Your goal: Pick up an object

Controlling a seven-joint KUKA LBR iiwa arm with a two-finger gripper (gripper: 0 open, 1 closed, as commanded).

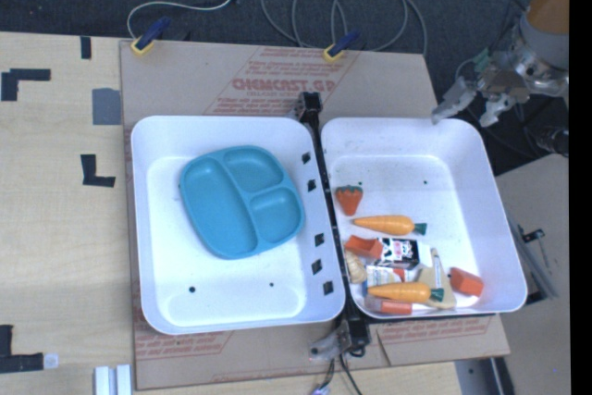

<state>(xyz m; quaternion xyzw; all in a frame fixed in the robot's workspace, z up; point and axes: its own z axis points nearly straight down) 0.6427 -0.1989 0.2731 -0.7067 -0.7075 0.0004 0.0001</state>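
at the near edge of the bench, a black clip point(344, 339) sits where the two bins meet. just beyond it, the right bin point(490, 199) holds a heap of small toys in its near half. a carrot point(404, 292) lies along the near wall, with a thin red piece point(393, 308) just in front of it and a red block point(465, 281) near its right end. a pale stick point(437, 270) stands between the carrot and the block. left of these are a small black-and-white carton point(399, 251), an orange-red chunk point(363, 247) and a tan lump point(355, 267), all crowded together, some touching. a second carrot point(386, 224) lies farther in, and a strawberry point(349, 199) sits alone near the divider. the far half of this bin is bare white.

the left bin point(148, 227) holds a blue tray point(240, 200) with three compartments, lying flat and turned at a slant, near the middle.

both bins rest on a cardboard sheet point(277, 79) over the wooden bench point(55, 227), which carries dark tape marks. two blue-and-yellow clamps point(150, 36) pinch the sheet's far edge, and grey cables point(333, 5) loop on the dark floor beyond.

the gripper point(472, 103) hangs above and just outside the right bin's far right corner, well apart from the toys. its fingers are spread apart, and nothing is between them.
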